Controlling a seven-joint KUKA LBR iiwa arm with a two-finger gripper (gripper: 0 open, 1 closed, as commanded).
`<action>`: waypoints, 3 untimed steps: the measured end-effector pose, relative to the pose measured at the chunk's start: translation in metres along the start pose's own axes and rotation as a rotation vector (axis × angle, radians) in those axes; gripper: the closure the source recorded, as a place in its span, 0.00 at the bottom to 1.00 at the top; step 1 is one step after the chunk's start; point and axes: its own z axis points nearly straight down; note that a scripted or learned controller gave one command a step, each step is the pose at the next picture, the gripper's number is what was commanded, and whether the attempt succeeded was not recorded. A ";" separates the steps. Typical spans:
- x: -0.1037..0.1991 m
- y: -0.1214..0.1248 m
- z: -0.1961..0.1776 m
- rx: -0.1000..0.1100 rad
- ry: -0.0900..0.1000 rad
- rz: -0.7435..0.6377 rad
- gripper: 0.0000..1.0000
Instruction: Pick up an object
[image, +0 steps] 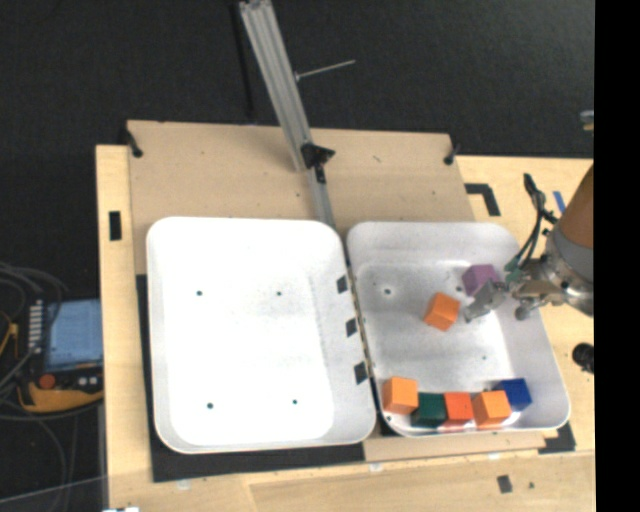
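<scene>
Orange block (441, 312), the loose one, lies tilted on the floor of the right bin (400, 250), about mid-bin and apart from the other pieces. Taking this block as the landmark:

- Purple block (482, 276) sits up and to the right of it, near but with a gap between them.
- Pincer (480, 303) is just to its right, low over the bin floor, with its grey tip close below the purple block. Nothing can be seen between the tips. Whether it is spread or clenched: cannot tell, the tip is too small and blurred.
- Arm (570, 250) comes in from farther right, over the bin's right wall, with cables looping above the wrist.
- Below the landmark, along the bin's near wall, runs a row of five: a second orange cube (401, 394) at the left end, then a green block (431, 408), an orange-red block (458, 406), another orange piece (491, 406), and a blue block (514, 392) at the right end. The row pieces are touching or nearly so.
- Left bin (180, 240) lies well to the left of the landmark, edge to edge with the right bin.
- Metal rail (285, 95) slants away up and to the left, from the back of the counter (400, 155).
- Blue box (75, 332) with cables sits far left, off the counter.
</scene>
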 end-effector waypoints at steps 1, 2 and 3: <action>0.005 0.004 0.060 0.000 0.000 0.004 0.00; 0.004 0.005 0.104 -0.008 -0.003 0.003 0.00; 0.003 0.006 0.090 -0.012 -0.001 0.010 1.00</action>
